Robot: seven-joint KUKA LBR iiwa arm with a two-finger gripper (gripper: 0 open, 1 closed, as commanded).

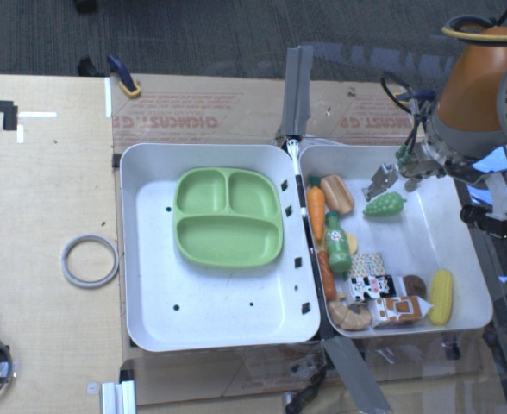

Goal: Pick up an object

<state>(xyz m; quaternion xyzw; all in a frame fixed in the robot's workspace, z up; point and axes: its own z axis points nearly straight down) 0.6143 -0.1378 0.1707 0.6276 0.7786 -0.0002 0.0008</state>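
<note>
**A:** Where is the arm?

**B:** It reaches in from the right, its orange band high over the right bin (469, 231). The pincer (390, 179) hangs low over the far part of that bin, just above a green bumpy toy (384, 204).

**A:** Does it have hold of that toy?

**B:** I cannot tell. The pincer is small and partly masked by cables, so how far it is open is unclear, and nothing is plainly seen between its tips. The green toy looks to lie on the bin floor just below it.

**A:** What else is in that bin?

**B:** Along the left wall, a carrot (316, 211) beside a hot dog bun (337, 193), then a green bottle (337, 247). Near the front edge sit a croissant (350, 316), a checkered card (370, 276) and a yellow corn cob (441, 296).

**A:** And the left bin?

**B:** The left bin (150, 309) holds a green divided plate (229, 216), flat in its far half. On the table (38, 188), well left of the bins, lies a grey tape ring (90, 260).
</note>
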